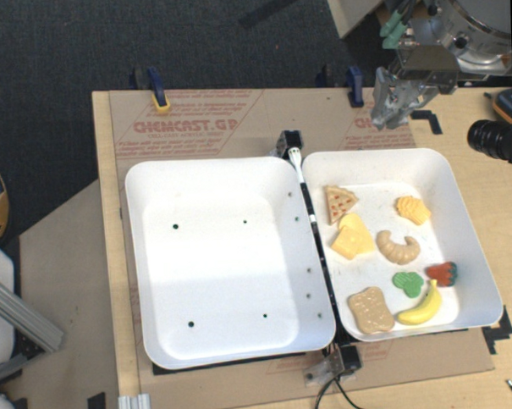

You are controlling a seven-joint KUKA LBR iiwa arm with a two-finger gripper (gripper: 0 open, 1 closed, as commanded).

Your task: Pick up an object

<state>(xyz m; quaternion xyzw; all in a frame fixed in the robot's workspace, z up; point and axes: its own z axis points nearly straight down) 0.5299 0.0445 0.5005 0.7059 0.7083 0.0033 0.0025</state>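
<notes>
From my console the gripper (391, 109) hung past the far edge of the right bin (458, 182); I could not tell its state. The toy foods, banana (421, 307) included, lay inside that bin.

One fixed camera above the bench (235, 107), slanting down across both white bins (148, 246).

We see two white bins (213, 180) of smooth, faintly glossy plastic. They sit on matt brown cardboard (193, 117). The banana (421, 307) looks shiny plastic.
</notes>
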